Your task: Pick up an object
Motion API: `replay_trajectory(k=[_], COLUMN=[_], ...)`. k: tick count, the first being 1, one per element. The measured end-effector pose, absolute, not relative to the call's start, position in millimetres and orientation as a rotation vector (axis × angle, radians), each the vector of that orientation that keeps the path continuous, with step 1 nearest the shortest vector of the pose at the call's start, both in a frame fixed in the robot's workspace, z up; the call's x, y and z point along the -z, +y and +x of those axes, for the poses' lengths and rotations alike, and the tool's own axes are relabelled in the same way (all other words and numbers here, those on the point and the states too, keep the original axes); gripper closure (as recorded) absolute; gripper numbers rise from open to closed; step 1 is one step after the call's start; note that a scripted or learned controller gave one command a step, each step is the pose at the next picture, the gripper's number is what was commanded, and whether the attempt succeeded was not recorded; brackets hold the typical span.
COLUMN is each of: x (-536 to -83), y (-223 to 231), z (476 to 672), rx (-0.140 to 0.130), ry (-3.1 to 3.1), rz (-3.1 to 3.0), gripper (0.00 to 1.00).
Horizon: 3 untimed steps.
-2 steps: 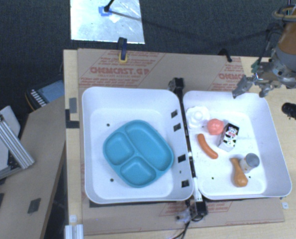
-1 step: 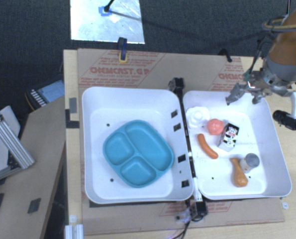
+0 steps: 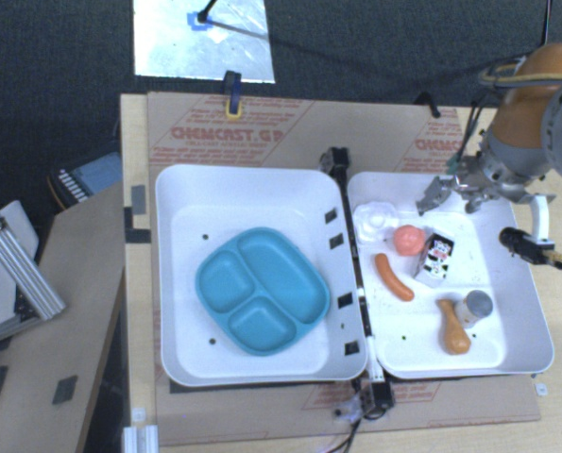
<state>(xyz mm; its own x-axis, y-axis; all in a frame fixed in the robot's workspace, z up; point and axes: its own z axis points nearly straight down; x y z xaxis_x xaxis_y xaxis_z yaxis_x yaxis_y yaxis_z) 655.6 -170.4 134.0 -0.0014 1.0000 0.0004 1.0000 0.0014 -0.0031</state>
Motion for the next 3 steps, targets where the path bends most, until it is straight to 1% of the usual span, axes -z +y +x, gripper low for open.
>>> replay_trajectory(k=[1,2,3], x=[-82,-97,-143], y=[-170,-170,-173], z=[655.2,658.0,655.4], rx=[-0.002,0.005,0.006], ry=[-2.224,-2.231,-2.227], rz=[-2.216,-2.220,-2.225], gripper=[0.00,1.00,1.00])
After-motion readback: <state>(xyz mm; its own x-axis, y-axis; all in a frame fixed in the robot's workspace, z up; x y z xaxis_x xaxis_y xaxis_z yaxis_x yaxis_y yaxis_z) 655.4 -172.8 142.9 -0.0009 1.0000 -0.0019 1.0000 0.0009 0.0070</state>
